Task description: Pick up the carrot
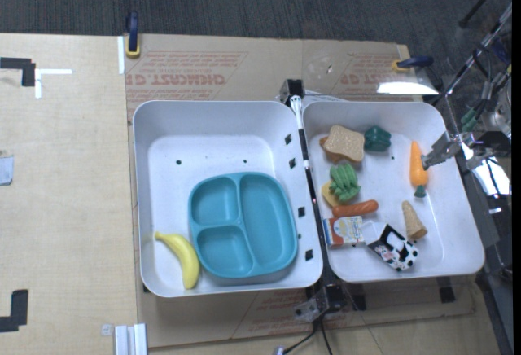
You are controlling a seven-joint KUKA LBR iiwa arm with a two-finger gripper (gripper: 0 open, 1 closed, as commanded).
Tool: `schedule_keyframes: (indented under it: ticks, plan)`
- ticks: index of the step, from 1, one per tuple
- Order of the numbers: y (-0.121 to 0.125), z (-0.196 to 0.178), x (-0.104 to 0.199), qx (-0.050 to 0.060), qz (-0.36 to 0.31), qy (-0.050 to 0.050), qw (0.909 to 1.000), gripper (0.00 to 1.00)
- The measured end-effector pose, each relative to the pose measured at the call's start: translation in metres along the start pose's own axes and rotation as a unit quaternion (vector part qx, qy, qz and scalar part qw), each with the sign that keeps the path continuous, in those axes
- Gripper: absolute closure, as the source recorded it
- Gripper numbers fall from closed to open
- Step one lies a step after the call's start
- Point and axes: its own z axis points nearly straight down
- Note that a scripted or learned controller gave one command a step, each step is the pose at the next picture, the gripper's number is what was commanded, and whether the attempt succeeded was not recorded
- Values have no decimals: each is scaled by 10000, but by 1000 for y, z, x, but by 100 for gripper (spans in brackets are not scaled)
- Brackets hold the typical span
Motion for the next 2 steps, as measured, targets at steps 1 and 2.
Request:
schedule_keyframes:
  ticks: [1, 2]
  plan:
    - [44, 80, -17, 10, 117, 3, 9999, 0]
    - [70, 171, -22, 33, 931, 86, 9956, 0]
